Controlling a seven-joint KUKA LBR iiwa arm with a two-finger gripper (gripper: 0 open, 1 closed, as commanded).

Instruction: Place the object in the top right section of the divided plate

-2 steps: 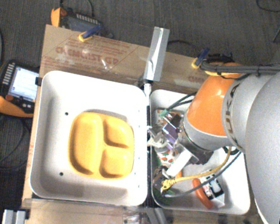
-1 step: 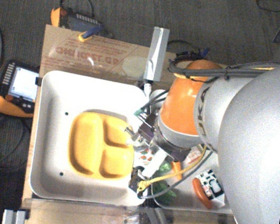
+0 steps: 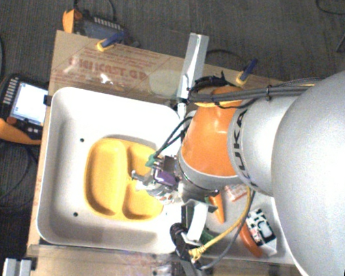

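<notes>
A handheld pendant (image 3: 18,108) lies at nine o'clock, off the bench. The yellow divided plate (image 3: 113,176) sits in the left bin (image 3: 53,212). The gripper (image 3: 154,184) hangs over the plate's three-o'clock edge — its opening cannot be told. The right bin (image 3: 268,250) holds clutter — the arm (image 3: 276,152) covers most.

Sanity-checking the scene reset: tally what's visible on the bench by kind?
White bins: 2, left bin and right bin, which the arm mostly covers
Yellow divided plate: 1
Loose items in the right bin: 2 can be told apart, an orange item and an orange, black and white item
Total: 5
</notes>
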